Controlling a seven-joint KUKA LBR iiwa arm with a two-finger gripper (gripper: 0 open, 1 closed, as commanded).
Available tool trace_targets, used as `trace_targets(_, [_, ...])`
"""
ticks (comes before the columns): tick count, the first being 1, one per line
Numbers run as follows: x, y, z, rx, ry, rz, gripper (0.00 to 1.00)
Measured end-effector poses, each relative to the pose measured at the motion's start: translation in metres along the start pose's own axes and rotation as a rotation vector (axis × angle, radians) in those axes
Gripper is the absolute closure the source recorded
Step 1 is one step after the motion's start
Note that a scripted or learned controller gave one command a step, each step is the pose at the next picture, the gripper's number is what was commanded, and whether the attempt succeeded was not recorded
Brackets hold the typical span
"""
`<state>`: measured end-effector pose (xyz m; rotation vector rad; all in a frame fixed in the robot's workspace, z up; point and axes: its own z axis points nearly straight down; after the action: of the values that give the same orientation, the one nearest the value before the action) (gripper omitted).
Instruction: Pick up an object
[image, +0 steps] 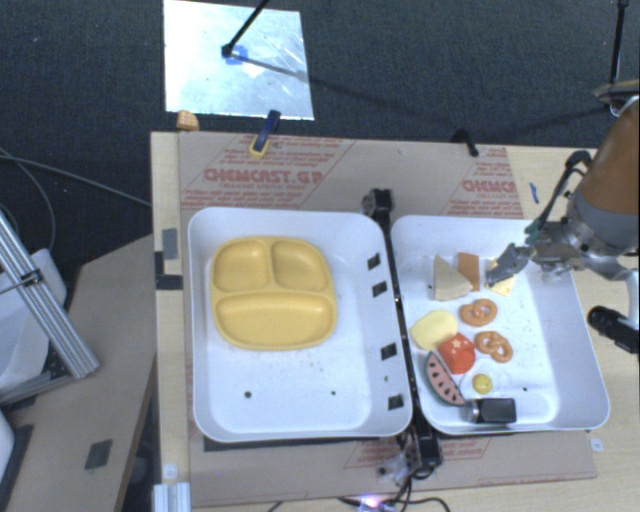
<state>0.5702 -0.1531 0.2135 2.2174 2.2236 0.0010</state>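
The right bin (575, 330) holds several toy foods. Among them are a pale cheese wedge (449, 282), an orange block (468, 268), two pretzels (480, 312) (494, 346), a yellow lump (433, 328), a red piece (457, 353), a watermelon slice (441, 378), a small yellow ball (482, 383) and a black block (496, 410). My gripper (507, 264) hangs low over the bin's upper middle, just right of the orange block. A pale yellow piece (503, 287) lies right below its tip. I see nothing held.
In the left bin (300, 400) sits a yellow divided plate (272, 293). A black clamp strip (392, 300) runs between the bins. The arm (605, 210) enters over the right bin's far right corner. Cardboard (300, 175) lies under both bins.
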Motion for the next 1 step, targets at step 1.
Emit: trace_targets(1, [0.0016, 0.011, 0.1355, 0.005, 0.002, 0.001, 0.0])
